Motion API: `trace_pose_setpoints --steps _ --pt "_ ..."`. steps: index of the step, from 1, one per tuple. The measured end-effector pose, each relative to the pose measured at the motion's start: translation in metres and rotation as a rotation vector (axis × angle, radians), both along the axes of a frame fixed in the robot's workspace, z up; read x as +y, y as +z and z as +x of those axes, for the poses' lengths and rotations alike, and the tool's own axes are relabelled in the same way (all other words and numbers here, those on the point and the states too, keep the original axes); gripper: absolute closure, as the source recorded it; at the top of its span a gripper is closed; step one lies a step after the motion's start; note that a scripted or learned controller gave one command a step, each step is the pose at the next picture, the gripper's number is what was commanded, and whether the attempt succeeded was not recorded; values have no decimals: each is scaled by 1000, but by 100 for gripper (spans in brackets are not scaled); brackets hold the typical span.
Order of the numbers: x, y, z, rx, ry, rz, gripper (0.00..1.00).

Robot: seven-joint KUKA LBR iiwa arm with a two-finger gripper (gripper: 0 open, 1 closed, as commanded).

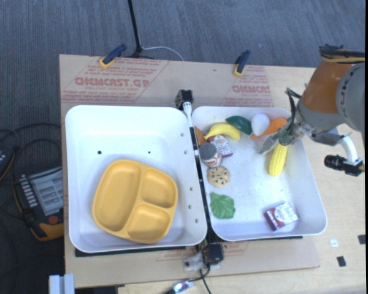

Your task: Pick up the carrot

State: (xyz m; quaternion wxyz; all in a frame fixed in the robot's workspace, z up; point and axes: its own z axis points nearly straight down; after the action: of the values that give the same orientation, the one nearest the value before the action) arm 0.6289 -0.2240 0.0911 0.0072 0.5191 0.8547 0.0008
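Observation:
The carrot (273, 126) is a small orange piece lying at the back of the right bin (306, 192), just right of a white egg (260, 124). My gripper (279, 139) reaches in from the right and hangs low at the carrot's near edge, over the top end of a yellow corn cob (278, 158). Its fingers (267, 144) stand apart, open, with nothing clearly held between them. Part of the carrot is hidden behind the gripper.
The right bin also holds a banana (224, 130), a dark green vegetable (238, 123), a brown-and-white packet (213, 151), a cookie (218, 176), a green leaf (222, 206) and a red-and-white box (280, 215). A yellow divided plate (135, 199) lies in the left bin (86, 133).

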Motion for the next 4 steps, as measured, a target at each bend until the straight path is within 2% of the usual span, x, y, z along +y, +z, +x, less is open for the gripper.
trace_pose_setpoints --steps 1,2,3,4 --pt "1 11 2 -6 3 -2 100" --pt "0 1 -49 -6 374 -6 100" --pt "2 35 -35 8 699 -3 100" --pt "3 43 4 6 1213 -8 100"
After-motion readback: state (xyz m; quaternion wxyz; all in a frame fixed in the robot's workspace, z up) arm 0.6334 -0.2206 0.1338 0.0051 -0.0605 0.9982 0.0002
